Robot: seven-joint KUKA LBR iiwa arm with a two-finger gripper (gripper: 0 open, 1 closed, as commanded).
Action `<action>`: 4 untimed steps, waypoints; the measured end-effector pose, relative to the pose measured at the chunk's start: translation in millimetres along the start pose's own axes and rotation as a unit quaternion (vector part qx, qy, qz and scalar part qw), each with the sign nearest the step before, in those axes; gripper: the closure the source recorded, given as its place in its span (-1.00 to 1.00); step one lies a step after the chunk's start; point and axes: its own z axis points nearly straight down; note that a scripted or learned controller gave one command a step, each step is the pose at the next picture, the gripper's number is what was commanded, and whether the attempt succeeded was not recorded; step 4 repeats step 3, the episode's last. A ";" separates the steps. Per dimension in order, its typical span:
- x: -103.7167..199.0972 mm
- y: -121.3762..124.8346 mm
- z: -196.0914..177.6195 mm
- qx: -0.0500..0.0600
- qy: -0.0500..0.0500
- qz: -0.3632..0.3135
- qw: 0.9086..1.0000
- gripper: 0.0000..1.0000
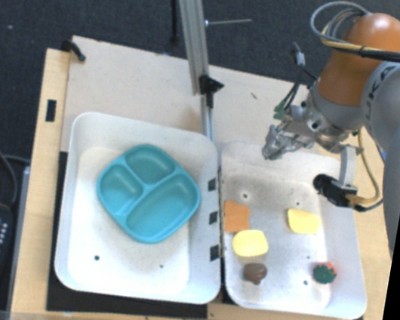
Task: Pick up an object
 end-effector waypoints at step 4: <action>160.3 -36.0 5.1 0.001 0.000 -0.001 1.000 1.00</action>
